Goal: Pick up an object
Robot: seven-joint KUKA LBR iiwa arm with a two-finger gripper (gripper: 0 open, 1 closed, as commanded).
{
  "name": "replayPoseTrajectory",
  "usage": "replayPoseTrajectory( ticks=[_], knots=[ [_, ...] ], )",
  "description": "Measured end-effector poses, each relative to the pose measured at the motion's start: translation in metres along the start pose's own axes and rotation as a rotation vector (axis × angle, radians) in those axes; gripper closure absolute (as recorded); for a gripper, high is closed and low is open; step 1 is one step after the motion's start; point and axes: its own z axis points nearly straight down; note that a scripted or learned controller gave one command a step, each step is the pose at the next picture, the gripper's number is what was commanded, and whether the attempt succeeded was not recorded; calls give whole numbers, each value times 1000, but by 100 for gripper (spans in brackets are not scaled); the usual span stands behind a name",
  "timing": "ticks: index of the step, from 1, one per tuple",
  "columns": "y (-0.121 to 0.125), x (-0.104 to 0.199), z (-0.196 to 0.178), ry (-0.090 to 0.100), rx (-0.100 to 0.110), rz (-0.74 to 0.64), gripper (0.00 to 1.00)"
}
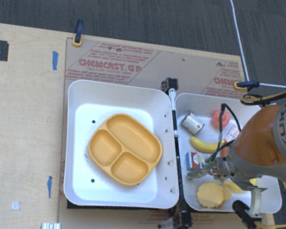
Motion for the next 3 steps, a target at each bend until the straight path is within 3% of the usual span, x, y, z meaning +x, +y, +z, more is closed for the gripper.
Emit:
replayPoseTrajectory(
  ticks=[1, 2, 3],
  knots=[
    [1, 0, -11, -2, -4, 1, 100],
    [1, 0, -11, -2, -4, 1, 0],
    [2, 0, -21, -3, -7, 0, 100]
  ],
)
